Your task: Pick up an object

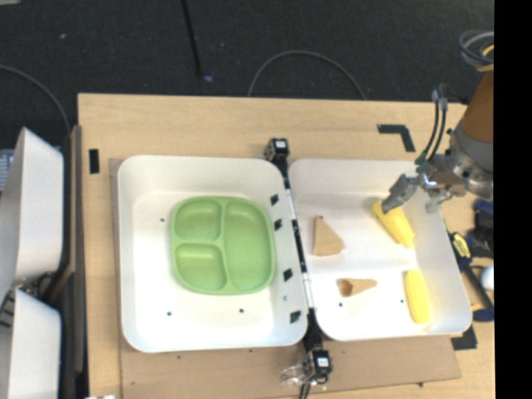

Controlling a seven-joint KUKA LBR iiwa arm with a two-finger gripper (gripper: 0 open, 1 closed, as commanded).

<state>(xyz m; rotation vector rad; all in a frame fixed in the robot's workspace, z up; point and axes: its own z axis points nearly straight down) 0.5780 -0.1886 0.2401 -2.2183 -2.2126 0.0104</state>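
My gripper (416, 199) hangs over the right bin (349, 181) near its far right side, fingers spread open with nothing between them. Its left finger (399, 193) is at the upper end of a yellow corn-like piece (396, 224), which lies slanted on the bin floor; I cannot tell whether they touch. A second yellow piece (417, 297) lies near the bin's front right corner. A tan wedge (327, 238) sits towards the bin's left side, and a smaller tan scrap (356, 287) lies in front of it.
The left bin (141, 189) holds a green divided plate (223, 243). A hinge strip with black clips (291, 248) runs between the bins. Cables and blue-yellow parts (478, 248) crowd the bench's right edge. White boxes (37, 206) stand at the far left.
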